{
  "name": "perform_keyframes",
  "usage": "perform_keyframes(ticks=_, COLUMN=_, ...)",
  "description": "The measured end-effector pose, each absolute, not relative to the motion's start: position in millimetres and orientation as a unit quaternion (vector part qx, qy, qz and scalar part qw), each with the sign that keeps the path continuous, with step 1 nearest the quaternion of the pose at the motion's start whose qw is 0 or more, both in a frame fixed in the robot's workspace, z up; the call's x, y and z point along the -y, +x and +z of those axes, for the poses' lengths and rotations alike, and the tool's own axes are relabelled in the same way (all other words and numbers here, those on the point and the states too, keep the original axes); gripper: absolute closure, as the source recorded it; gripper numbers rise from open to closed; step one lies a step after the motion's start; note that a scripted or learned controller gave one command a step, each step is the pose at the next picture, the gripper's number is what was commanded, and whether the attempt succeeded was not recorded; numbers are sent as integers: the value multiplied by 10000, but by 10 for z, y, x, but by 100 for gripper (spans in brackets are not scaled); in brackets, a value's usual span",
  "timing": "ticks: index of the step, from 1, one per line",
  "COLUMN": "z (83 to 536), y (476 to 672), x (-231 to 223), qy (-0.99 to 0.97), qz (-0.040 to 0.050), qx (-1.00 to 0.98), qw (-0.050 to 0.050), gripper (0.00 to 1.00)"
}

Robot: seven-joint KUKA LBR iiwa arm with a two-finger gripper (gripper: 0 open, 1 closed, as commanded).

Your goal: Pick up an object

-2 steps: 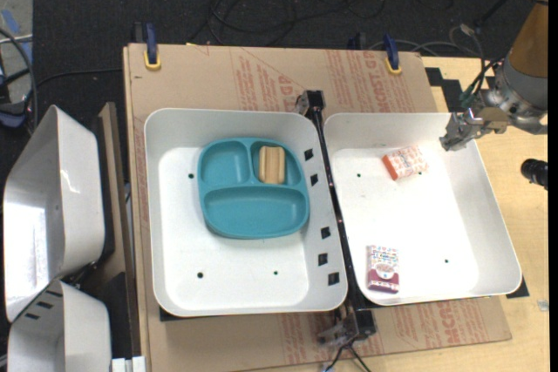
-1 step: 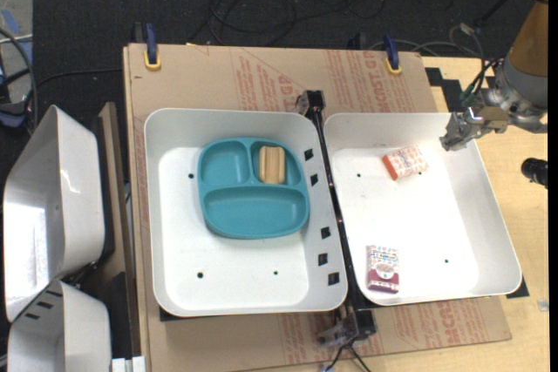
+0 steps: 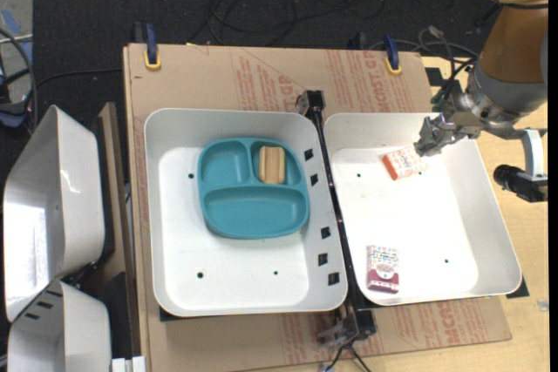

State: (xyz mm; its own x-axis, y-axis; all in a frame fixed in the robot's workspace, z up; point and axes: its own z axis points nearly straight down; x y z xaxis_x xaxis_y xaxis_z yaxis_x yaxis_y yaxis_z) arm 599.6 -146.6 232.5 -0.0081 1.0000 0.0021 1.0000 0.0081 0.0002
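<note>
A grey robot arm with an orange band reaches in from the right, and its gripper (image 3: pixel 431 138) hangs low over the far part of the right bin (image 3: pixel 453 266). Whether it is clenched or released cannot be told from this angle. Just to the gripper's left, close enough that it may be touching, a small orange and white packet (image 3: pixel 400 163) lies tilted on the bin floor; nothing shows it being held. Well toward the near edge from the gripper, in the same bin, lies a small maroon and white box (image 3: pixel 383 267). Further left of the gripper, in the left bin (image 3: pixel 174 266), sits a teal divided tray (image 3: pixel 248 203) with a tan block (image 3: pixel 272 165) in its upper right compartment.
</note>
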Motion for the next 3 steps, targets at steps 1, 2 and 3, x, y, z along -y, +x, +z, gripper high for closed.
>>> perform_keyframes(ticks=1, z=2313, y=5984, x=840, qy=-7039, qz=-8, qx=7103, qw=10, gripper=100)
perform_keyframes(ticks=2, z=2211, y=5915, x=304, qy=-7041, qz=0, qx=7101, qw=13, gripper=100)
perform_keyframes(ticks=3, z=2141, y=5776, x=-225, qy=-7041, qz=4, qx=7101, qw=19, gripper=100)
